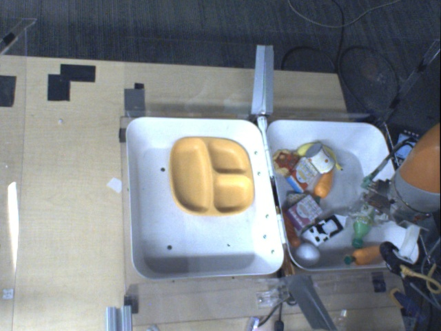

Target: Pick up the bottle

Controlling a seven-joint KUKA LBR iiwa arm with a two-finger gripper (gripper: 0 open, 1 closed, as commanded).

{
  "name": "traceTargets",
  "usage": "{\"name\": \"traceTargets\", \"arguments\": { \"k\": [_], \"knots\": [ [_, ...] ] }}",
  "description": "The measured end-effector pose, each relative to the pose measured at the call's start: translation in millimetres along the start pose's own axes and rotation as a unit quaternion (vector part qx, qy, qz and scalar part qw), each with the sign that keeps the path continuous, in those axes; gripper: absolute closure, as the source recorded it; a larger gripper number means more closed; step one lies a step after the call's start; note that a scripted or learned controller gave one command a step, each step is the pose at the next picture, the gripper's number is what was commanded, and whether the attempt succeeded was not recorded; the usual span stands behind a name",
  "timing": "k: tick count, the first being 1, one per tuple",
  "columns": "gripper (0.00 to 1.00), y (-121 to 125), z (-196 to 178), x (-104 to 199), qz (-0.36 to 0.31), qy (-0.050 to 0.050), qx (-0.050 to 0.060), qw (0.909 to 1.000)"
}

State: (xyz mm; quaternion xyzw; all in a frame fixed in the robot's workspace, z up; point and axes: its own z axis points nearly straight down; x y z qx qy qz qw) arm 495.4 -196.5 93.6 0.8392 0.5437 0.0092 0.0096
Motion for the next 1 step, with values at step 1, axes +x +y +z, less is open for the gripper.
{"name": "traceTargets", "arguments": {
  "k": [1],
  "knots": [
    [1.00, -26.0, -139.5, 61.6, -0.004, -0.001, 0.010, 0.9999]
  ]
}}
